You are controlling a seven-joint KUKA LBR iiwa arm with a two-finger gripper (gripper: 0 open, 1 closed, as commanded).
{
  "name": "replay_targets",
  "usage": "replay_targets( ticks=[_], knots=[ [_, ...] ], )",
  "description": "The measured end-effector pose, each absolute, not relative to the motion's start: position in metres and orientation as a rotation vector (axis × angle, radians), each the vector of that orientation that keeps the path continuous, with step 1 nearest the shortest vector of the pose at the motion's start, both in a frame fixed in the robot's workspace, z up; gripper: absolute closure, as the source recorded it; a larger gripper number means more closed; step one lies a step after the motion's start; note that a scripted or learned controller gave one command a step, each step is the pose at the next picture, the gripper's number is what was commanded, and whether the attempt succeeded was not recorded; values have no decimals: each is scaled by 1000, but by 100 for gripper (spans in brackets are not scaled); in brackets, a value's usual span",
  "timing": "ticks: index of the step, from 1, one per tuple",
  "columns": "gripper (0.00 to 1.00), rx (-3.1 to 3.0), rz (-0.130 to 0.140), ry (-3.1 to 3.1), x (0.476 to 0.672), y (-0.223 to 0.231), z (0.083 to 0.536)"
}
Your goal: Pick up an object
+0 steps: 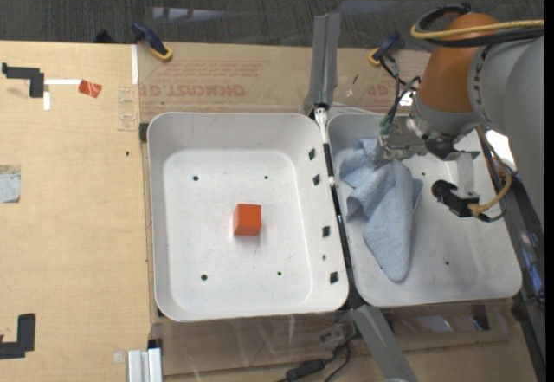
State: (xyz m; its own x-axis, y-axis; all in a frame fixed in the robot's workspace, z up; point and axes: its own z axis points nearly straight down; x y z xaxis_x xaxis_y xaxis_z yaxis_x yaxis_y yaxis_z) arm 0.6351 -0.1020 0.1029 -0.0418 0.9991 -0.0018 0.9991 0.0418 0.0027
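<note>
Gripper [396,149] in the right bin [485,272], its fingers pinching the top of a light-blue cloth [385,207] that drapes downward. An orange block [248,220] rests centrally in the left bin [177,198].

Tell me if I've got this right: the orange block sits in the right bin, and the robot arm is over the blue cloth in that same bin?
Not quite. The camera view shows the orange block in the left bin, alone. The blue cloth lies in the right bin, and the gripper is indeed over that cloth's upper end.
</note>
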Motion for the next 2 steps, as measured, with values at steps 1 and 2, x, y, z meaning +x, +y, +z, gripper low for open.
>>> replay_targets(
  ticks=[1,2],
  knots=[
    [100,2309,-1,2129,649,-38,192],
    [100,2467,-5,1944,659,-15,191]
  ],
)
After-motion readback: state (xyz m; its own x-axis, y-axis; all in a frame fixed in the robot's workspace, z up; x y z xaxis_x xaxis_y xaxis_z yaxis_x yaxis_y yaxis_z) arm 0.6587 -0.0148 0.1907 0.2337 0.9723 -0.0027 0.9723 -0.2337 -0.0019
